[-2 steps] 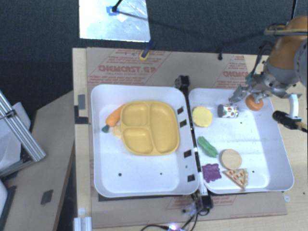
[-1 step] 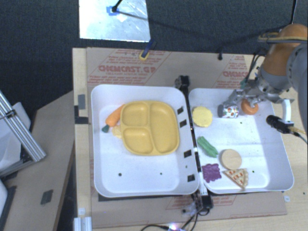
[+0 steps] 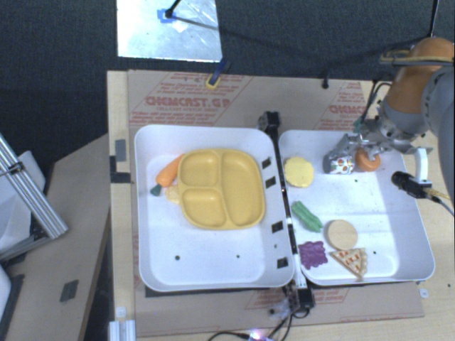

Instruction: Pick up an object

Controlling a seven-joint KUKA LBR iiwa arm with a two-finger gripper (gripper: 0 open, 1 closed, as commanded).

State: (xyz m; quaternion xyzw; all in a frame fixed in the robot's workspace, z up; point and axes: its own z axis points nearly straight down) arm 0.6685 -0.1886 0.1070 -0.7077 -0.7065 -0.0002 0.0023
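My gripper [image 3: 343,156] hangs low over the back of the right bin [image 3: 412,261]. A small white thing with red spots [image 3: 343,165] sits right at its tip, and an orange piece [image 3: 368,161] lies just to its right. Whether either is held cannot be made out. To the left lies a yellow round piece [image 3: 298,172]. Nearer the front are a green pickle [image 3: 307,216], a tan disc [image 3: 342,234], a purple bunch of grapes [image 3: 312,253] and a pizza slice [image 3: 350,261].
The left bin [image 3: 153,261] holds a yellow divided plate [image 3: 219,188] with an orange carrot [image 3: 168,170] against its left edge. A black divider [image 3: 282,190] runs between the bins. The arm [image 3: 419,91] comes in from the upper right.
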